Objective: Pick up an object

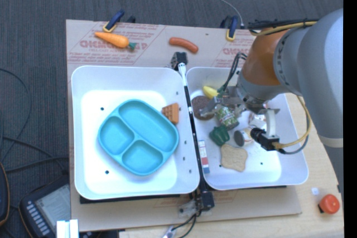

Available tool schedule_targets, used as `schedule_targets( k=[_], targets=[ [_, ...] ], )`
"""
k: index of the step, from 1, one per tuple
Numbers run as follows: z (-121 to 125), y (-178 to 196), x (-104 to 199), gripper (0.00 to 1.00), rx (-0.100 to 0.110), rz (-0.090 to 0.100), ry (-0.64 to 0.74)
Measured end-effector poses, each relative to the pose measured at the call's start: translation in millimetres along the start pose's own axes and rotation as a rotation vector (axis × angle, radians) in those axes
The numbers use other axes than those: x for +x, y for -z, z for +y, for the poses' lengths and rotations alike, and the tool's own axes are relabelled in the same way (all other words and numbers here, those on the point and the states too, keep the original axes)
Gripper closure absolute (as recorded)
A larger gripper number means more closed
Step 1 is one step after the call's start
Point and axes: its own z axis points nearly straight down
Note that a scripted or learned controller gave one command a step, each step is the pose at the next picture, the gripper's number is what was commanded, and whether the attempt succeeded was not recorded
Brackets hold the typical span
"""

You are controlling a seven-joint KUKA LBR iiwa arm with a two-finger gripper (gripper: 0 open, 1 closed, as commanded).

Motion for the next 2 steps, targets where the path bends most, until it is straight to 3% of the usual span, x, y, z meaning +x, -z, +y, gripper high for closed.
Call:
schedule_targets(
  k=[1,2],
  targets=[
    [0.7,10.4,-1.9,1.0,-0.003,-0.003,-0.002],
    [-51.6,95.3,42.9,1.0,0.008,0.002,0.001]
  ],
)
